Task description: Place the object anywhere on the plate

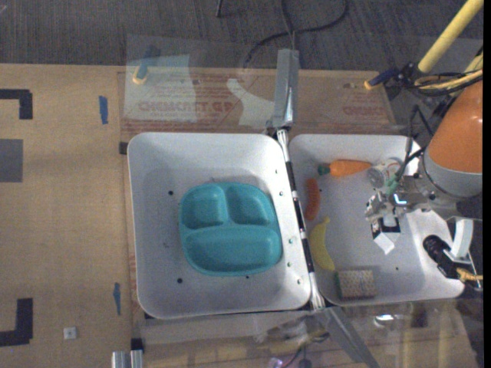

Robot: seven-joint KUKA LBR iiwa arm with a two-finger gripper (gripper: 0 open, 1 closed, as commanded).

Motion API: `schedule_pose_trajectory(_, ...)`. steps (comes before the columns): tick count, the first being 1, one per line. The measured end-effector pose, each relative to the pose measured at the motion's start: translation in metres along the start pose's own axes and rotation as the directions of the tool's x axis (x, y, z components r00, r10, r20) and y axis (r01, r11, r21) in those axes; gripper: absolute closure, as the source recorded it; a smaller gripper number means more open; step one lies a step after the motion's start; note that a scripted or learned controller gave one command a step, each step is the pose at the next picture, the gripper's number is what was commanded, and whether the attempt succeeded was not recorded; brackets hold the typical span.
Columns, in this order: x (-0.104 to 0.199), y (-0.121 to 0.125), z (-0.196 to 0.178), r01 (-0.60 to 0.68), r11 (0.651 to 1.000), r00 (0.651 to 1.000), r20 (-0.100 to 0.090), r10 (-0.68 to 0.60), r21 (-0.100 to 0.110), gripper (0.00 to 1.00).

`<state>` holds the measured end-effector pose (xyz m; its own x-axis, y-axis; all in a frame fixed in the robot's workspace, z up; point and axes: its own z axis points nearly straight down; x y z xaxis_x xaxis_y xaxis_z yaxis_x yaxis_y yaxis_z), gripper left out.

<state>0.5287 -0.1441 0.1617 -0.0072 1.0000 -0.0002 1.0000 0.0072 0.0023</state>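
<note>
The cardboard-covered bench (61, 228) bears two white bins, left bin (153, 167) touching right bin (345, 148).

Arm (459, 140) reaching in from right, gripper (386, 219) pointed down.

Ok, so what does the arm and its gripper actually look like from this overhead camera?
The arm comes in from the right: a rounded orange band over a grey shell. Below it the gripper is a cluster of silver metal parts with dark fittings, a small teal light and a white tag at its tip. Thin dark cables run beside the wrist. No markings are legible.
</note>
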Motion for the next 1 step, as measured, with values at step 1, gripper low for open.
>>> schedule_pose_trajectory(1, 0.0022, -0.0243, 0.0369, 0.177, 0.984, 0.984, -0.002, -0.177, 0.003, 1.0)
